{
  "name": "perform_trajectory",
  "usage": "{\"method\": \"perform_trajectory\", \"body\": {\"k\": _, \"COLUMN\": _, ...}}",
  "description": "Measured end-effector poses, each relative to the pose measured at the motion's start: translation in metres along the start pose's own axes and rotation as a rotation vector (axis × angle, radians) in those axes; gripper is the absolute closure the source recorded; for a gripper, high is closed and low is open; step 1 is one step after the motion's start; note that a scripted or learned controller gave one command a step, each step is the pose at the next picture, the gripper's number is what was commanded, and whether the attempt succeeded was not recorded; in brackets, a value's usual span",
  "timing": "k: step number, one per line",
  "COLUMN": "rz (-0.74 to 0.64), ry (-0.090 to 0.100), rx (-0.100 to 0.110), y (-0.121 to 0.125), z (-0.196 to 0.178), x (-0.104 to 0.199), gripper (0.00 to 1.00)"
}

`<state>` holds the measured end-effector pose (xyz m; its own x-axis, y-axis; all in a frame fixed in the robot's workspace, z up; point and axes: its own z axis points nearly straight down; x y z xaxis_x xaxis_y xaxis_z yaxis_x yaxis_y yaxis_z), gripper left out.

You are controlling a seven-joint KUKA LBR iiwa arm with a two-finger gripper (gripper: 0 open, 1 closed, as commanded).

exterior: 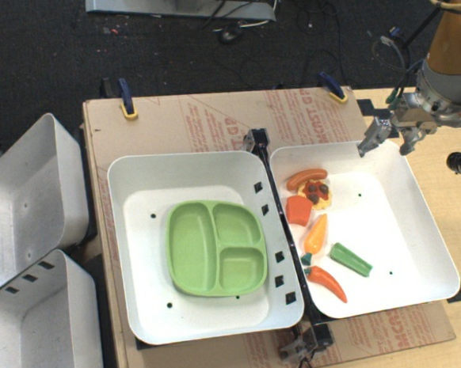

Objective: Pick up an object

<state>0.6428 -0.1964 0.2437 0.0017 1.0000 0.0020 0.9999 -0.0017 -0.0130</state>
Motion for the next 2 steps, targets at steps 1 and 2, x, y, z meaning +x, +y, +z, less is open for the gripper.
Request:
{"method": "perform_trajectory", "body": {"k": 1, "rz": -0.003, "ry": -0.003, "rx": -0.013, "y": 0.002, "z": -0.009, "x": 0.001, "gripper": 0.00}}
{"method": "perform_trajectory", "body": {"k": 2, "rz": -0.005, "ry": -0.002, "rx": -0.009, "y": 0.012, "z": 0.049, "x": 0.001, "gripper": 0.00}}
